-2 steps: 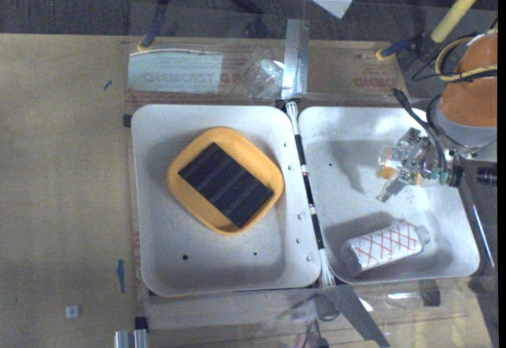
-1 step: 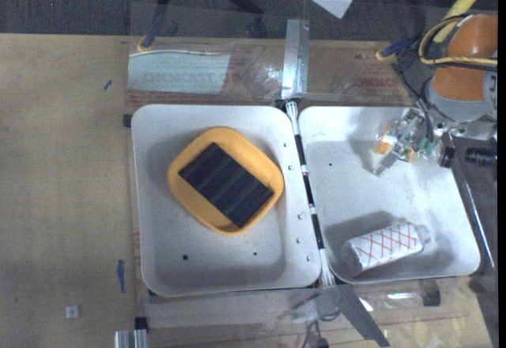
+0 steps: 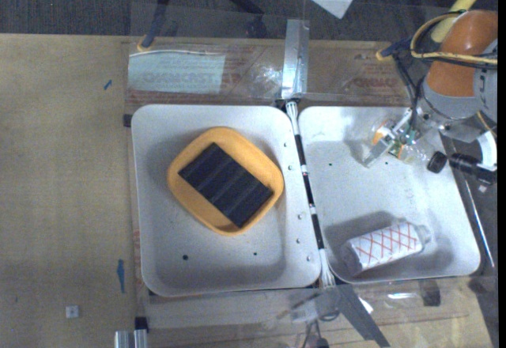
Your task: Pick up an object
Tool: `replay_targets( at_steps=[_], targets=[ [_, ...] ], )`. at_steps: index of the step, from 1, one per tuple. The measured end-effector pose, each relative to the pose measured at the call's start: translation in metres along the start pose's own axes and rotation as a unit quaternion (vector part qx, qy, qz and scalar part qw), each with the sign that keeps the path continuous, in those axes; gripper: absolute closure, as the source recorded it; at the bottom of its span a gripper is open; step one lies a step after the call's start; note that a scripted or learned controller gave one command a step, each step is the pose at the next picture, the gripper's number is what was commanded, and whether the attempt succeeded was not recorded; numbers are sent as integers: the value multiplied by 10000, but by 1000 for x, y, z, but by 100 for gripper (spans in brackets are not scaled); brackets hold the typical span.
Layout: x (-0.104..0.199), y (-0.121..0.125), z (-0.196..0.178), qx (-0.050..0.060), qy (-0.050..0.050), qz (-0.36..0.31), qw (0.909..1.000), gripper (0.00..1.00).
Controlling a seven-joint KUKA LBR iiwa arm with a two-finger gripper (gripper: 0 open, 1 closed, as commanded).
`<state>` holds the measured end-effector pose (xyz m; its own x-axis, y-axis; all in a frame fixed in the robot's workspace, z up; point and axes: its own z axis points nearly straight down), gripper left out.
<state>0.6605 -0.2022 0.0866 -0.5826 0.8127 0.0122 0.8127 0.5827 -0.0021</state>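
Camera view.

Gripper (image 3: 389, 141) located over the rear of the right bin (image 3: 447, 204), near its back wall, hanging from the arm (image 3: 458, 62) at the right edge. Open or closed state: cannot tell at this resolution. Nothing seen held.

Candidate objects:
- White cylinder with red lattice print (image 3: 385, 244), lying on its side in the front part of the right bin, well apart from the gripper.
- Yellow pad with dark ribbed panel (image 3: 225, 180), lying flat mid-way in the left bin (image 3: 158, 247).

Recommended procedure, as a judgement:
1. Select the cylinder (same bin, narrower body, likely easier to span than the wide pad).
2. Bring the gripper forward until centred over the cylinder's mid-length.
3. Turn the wrist to close across the short axis, not along the length.
4. Descend straight; avoid nudging, since a round body is likely to roll toward the front wall.
5. Close, then lift vertically and verify the hold.
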Motion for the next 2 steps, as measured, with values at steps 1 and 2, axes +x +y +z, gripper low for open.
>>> replay_targets(
  at_steps=[1, 2],
  targets=[
    [1, 0, -9, 10, -5, -8, 10000, 100],
    [48, 43, -105, -30, -78, 953, 9954, 100]
  ],
)
